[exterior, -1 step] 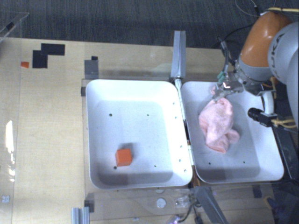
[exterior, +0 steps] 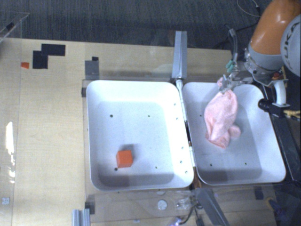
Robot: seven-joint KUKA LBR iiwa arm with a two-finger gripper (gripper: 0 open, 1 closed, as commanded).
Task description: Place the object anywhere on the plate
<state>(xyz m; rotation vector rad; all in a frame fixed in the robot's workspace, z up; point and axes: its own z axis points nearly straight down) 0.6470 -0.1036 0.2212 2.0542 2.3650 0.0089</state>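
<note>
While my gripper (exterior: 229, 81) pinches the top corner of the soft pink cloth (exterior: 221, 118), it hangs stretched over the right white bin (exterior: 263, 173); a small orange block (exterior: 124, 158) sits in the left white bin (exterior: 99, 126)'s near side.

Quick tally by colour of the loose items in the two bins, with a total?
Pink: 1, the cloth in the right bin
Orange: 1, the block in the left bin
Total: 2
</note>
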